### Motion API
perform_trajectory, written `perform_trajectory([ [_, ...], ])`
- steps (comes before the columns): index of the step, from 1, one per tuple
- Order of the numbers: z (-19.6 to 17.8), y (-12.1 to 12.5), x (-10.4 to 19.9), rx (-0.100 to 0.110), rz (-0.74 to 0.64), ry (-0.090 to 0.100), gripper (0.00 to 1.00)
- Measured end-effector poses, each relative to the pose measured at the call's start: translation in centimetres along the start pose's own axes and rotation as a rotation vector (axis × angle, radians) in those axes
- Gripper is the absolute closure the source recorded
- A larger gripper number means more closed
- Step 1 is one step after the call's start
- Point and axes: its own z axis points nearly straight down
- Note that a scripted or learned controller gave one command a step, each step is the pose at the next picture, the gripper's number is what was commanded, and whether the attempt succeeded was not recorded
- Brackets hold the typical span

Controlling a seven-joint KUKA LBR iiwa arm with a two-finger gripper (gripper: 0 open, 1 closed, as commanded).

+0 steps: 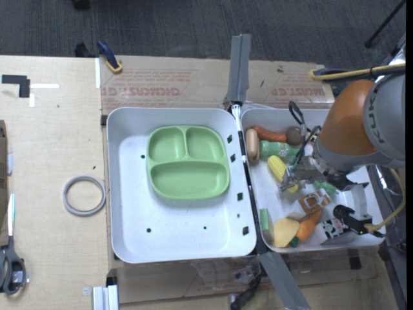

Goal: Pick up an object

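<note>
The right bin [255, 186] holds several toy foods: a hot dog bun [251, 145], an orange carrot-like piece [271, 134], a yellow corn cob [276, 167], a green piece [269, 148], a yellow wedge [284, 232] and an orange carrot [308, 223]. My gripper [292, 178] reaches down from the right into the middle of this bin, just right of the corn cob. Its tips sit among the items, with something yellow at them, and I cannot make out how they stand.
The left bin [122, 192] holds a green divided plate [188, 162]. A roll of tape [84, 194] lies on the bench at left, scissors [11, 263] at the lower left edge. A small printed card [310, 203] and a black-and-white piece [334, 227] lie near the right bin's front.
</note>
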Motion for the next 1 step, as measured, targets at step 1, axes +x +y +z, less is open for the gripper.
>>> perform_trajectory([
  [1,-9.48,-0.09,1.16,-0.005,0.108,-0.003,1.00],
])
